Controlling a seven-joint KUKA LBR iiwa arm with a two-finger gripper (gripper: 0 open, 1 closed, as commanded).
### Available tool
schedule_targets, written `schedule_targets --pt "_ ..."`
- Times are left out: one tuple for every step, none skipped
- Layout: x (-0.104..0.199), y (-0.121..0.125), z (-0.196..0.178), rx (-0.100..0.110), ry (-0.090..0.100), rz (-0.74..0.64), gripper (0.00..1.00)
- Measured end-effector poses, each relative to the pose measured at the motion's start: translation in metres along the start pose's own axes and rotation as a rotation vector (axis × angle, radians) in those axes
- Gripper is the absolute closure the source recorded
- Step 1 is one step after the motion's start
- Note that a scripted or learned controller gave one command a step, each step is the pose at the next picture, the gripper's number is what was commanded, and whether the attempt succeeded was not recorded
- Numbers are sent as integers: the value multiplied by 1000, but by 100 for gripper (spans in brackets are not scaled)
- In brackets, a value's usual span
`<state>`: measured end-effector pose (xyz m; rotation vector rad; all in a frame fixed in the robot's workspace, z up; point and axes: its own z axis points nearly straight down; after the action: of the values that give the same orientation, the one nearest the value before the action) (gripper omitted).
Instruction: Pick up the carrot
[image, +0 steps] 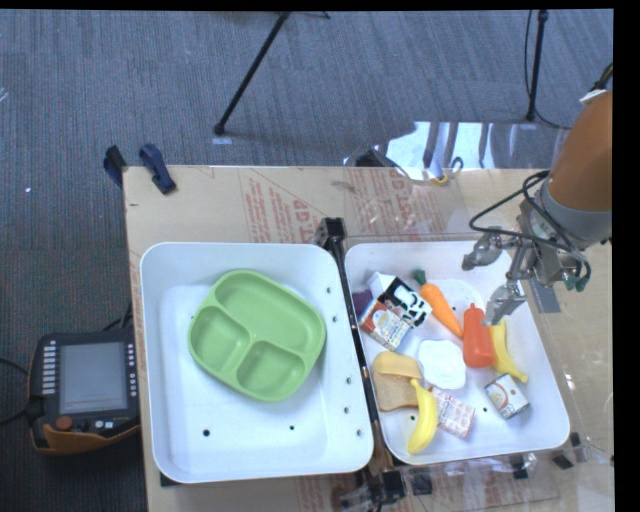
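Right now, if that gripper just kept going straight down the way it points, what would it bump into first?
Most likely the orange bottle: the gripper hangs just above its top, beside a banana. The carrot lies further left. Depth is hard to judge from this slanted view.

faint red print on the cardboard sheet (290, 205) under the bins, too blurred for reading; package labels likewise

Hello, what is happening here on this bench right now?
A grey robot arm reaches in from the right, and its gripper hangs over the right bin, beside an orange bottle. The carrot it should pick up lies a little to the left of the gripper among the other toy food, not held. The left bin holds a green divided plate.
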<state>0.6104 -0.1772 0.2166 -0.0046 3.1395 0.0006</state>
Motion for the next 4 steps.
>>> schedule_targets --pt "-12 12 108 1 -19 133 0" --pt "-10 63 125 -2 -7 341 0" --pt "-13 64 112 -2 -14 334 100" --pt "50 91 74 3 -2 513 100"
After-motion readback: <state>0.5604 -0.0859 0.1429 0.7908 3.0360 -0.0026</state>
